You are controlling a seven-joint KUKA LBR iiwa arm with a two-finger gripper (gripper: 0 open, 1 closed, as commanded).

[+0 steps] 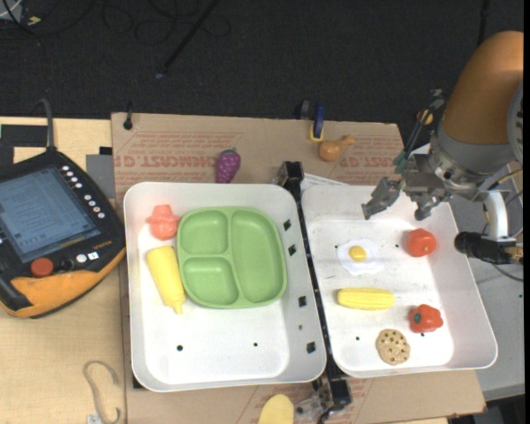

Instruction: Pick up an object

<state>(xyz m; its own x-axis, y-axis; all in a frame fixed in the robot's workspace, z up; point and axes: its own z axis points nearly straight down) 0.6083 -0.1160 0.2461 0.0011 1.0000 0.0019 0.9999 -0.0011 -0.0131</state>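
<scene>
1. Gripper (405, 203) spread wide, holding nothing, above the right bin's (477, 325) far edge;
2. tomato (420, 242) just beside it; fried egg (358, 254), corn (366, 299), cookie (392, 346), pepper (426, 318) lie unobstructed nearer.

The grey arm (477, 87) reaches in from the right, its gripper (399, 201) apparently spread, 2 fingers (377, 202) apart.

Yellow toy (276, 409) cropped at bottom edge

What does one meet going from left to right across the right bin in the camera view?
fried egg → corn cob → cookie → the two red pieces at about the same place: tomato and red pepper.
</scene>
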